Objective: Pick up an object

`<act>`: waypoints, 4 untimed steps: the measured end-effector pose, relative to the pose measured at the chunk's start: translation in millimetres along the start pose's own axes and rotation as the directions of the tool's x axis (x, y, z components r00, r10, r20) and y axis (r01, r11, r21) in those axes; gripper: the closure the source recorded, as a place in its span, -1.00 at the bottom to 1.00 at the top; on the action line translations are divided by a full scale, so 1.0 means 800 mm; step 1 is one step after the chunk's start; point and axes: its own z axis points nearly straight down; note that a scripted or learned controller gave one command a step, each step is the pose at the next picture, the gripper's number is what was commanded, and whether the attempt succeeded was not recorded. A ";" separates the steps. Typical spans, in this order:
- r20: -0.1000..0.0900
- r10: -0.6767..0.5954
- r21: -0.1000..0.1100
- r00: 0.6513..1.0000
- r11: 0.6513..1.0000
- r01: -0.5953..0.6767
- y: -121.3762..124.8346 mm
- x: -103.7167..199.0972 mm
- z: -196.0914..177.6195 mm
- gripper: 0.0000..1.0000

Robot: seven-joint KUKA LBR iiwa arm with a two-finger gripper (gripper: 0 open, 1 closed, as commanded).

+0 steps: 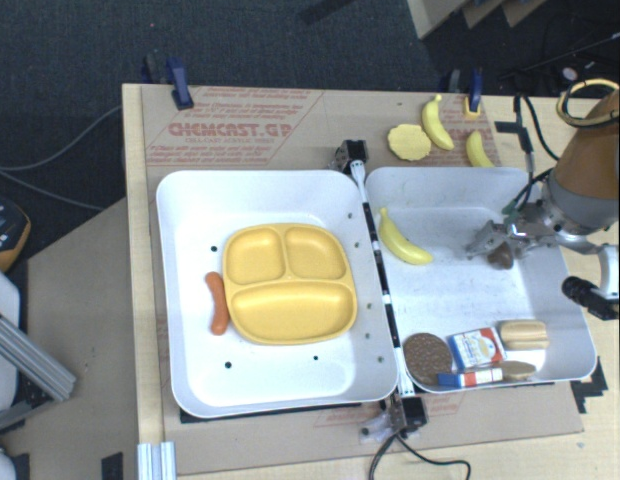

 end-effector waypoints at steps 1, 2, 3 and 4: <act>0.008 0.001 -0.002 1.000 1.000 -0.001 0.000 -0.004 -0.013 1.00; 0.009 -0.003 -0.007 1.000 1.000 0.003 0.068 0.083 -0.050 1.00; 0.008 0.004 -0.001 1.000 1.000 -0.004 -0.001 0.114 -0.130 1.00; 0.010 -0.001 -0.006 1.000 1.000 0.001 -0.006 0.179 -0.194 1.00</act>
